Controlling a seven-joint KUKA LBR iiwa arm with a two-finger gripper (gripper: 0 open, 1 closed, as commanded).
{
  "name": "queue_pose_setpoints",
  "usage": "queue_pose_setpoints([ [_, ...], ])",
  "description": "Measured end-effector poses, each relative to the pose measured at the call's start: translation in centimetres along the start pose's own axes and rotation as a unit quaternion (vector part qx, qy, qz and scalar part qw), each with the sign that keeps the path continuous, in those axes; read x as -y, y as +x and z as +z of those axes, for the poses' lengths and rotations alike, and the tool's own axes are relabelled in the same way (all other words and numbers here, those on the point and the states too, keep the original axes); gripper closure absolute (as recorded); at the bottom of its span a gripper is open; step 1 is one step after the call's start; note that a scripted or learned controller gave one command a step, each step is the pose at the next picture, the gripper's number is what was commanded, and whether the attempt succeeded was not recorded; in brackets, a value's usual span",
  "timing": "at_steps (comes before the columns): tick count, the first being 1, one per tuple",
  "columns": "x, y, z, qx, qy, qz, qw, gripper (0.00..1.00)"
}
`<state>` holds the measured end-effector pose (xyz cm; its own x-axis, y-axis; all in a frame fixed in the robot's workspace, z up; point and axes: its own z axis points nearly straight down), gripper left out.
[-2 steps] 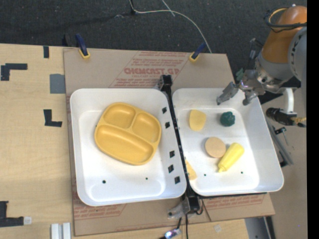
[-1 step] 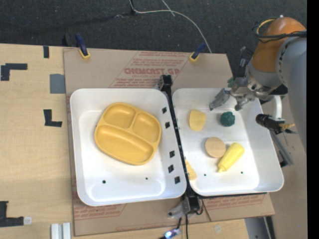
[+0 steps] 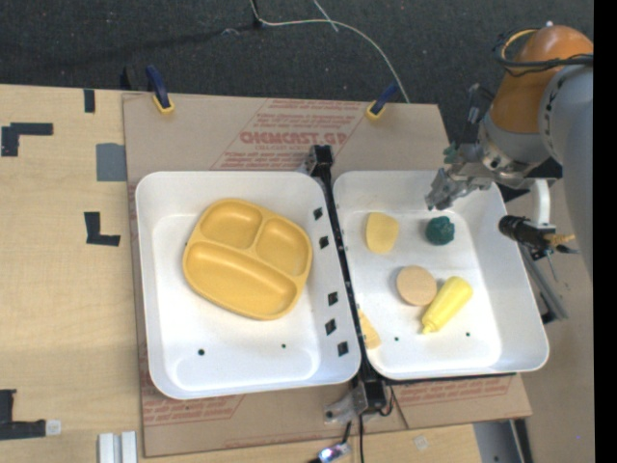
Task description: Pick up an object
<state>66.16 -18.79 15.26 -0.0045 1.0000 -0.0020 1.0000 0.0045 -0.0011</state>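
Camera view: hand (image 3: 441,199) (above green ball (image 3: 441,230))

Cut off and unclear

The grey arm with orange band (image 3: 540,85) leaves the right edge; behind its gripper (image 3: 442,199), finger spacing is unreadable.

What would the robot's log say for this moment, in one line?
gripper: over right bin, holding nothing | nearest: green ball | left bin: yellow tray

Floor: dark speckled carpet (image 3: 116,27) beyond the bench's far edge.
Bench: pale wooden top (image 3: 58,287) with black tape marks (image 3: 96,228).
Board: brown cardboard sheet (image 3: 270,133), clamped at its far corners.
Cable: thin white wire (image 3: 366,41) across the carpet.
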Motion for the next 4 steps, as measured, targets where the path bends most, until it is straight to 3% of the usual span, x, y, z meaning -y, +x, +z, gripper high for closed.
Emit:
queue_pose_setpoints([
  [2, -0.4, -0.6, -10.3, 0.000, -0.003, 0.001, 1.0000, 1.00],
  [4, 0.7, 10.1, -7.5, -0.002, 0.001, 0.000, 1.0000, 1.00],
])
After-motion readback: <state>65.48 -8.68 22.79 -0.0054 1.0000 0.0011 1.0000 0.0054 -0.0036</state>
